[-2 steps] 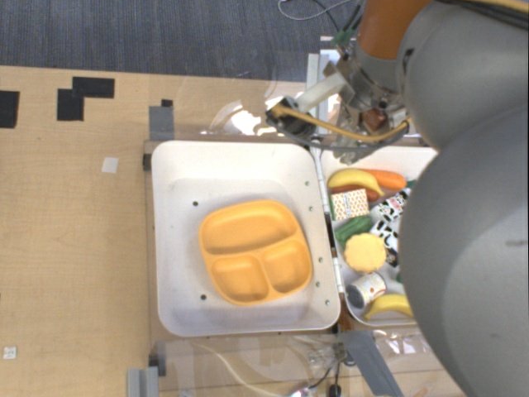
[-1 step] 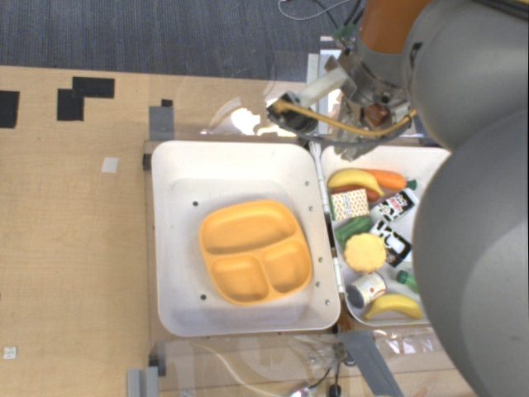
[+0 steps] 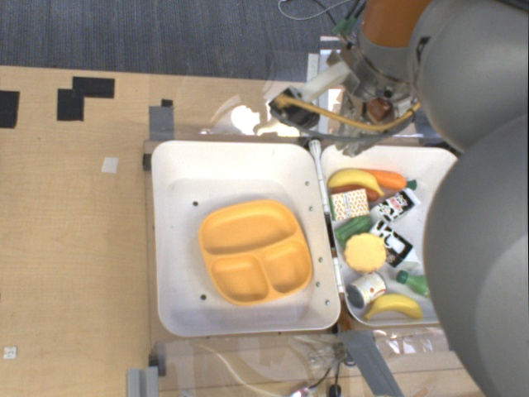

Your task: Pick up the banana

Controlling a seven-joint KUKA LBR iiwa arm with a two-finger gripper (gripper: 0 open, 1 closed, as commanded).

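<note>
The claw [image 3: 374,110] hangs above the far rim of the right bin [image 3: 430,151], tangled among cables; how far it is open I cannot tell, and nothing can be made out in its grip. A banana [image 3: 354,179] lies just below it at the bin's far left, beside a carrot [image 3: 388,177]. Another banana [image 3: 394,306] rests at the near end, well apart. An orange tray [image 3: 254,251] sits in the left bin [image 3: 178,222].
</note>
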